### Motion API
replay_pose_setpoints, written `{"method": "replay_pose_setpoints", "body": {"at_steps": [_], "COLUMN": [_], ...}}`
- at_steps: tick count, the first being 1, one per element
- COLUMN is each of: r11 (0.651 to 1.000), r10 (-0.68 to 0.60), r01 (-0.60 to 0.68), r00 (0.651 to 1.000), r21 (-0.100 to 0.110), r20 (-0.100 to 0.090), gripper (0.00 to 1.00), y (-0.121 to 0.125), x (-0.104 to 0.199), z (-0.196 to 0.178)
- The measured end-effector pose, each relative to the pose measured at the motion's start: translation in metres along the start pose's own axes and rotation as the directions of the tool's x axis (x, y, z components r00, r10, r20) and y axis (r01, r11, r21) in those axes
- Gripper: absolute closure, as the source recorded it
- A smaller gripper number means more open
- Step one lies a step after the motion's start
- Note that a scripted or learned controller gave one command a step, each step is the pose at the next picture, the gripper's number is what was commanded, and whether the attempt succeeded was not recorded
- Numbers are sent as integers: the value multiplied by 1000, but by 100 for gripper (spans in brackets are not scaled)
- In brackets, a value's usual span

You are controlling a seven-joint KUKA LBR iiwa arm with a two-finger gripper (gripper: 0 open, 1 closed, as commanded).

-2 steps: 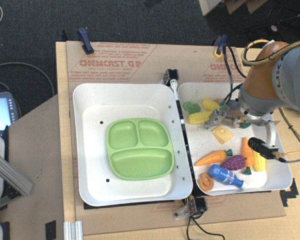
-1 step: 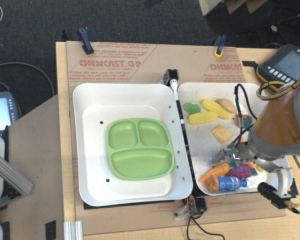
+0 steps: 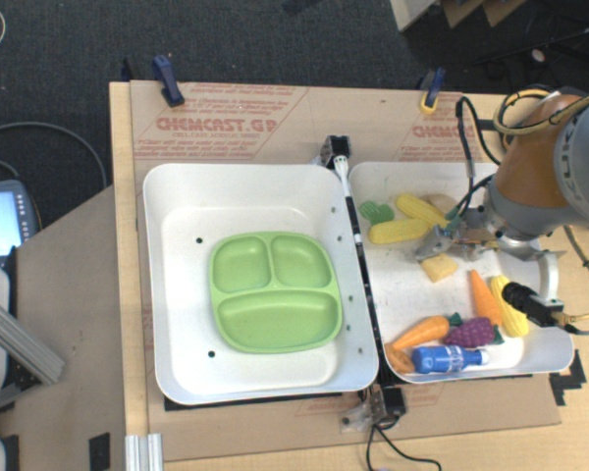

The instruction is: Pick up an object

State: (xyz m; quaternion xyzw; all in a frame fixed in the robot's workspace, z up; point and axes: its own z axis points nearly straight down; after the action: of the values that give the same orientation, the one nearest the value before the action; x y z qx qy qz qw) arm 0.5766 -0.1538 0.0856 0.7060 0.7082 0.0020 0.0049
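White plastic forms the two shallow bins, and near to far the count begins at the front of the right bin (image 3: 560,353). At its 6 o'clock edge lies one blue bottle (image 3: 445,360) with a white cap end. Just behind it sit one purple bunch of grapes (image 3: 472,334) and, at 7 o'clock, one orange carrot (image 3: 421,333). A second carrot (image 3: 485,299) lies at about 4 o'clock, touching a yellow corn cob (image 3: 511,318) beside it. Near the bin's middle rests one tan wedge (image 3: 439,268).

The gripper (image 3: 450,239) hovers just above that wedge, reaching in from 3 o'clock under the grey arm (image 3: 550,180) with its orange band. Its tips are close over the wedge and the yellow pieces; whether they are spread or closed, and whether they touch anything, cannot be told at this size.

Farther back, toward 10 o'clock, lie two more yellow pieces (image 3: 401,230), one in front of the other, and one small green piece (image 3: 378,211) beside them at the wall.

The left bin (image 3: 177,263) holds one green divided plate (image 3: 274,291) with three compartments, set at its centre.

At the bench's far edge are two clamps, one blue (image 3: 167,78) at 11 o'clock, one blue-and-yellow (image 3: 432,88) at 1 o'clock.
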Motion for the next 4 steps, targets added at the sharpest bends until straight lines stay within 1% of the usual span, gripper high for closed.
{"method": "replay_pose_setpoints", "body": {"at_steps": [1, 2, 3, 4], "r11": [1000, 1000, 1000, 1000], "r10": [7, 4, 3, -3], "r01": [-7, -4, -3, 3], "r00": [1000, 1000, 1000, 1000], "r21": [12, -5, 19, 7], "r20": [-6, 3, -8, -4], "gripper": [0, 0, 0, 0], "y": [-42, -65, -53, 13], "x": [-63, -73, -69, -31], "z": [0, -187, -70, 5]}}
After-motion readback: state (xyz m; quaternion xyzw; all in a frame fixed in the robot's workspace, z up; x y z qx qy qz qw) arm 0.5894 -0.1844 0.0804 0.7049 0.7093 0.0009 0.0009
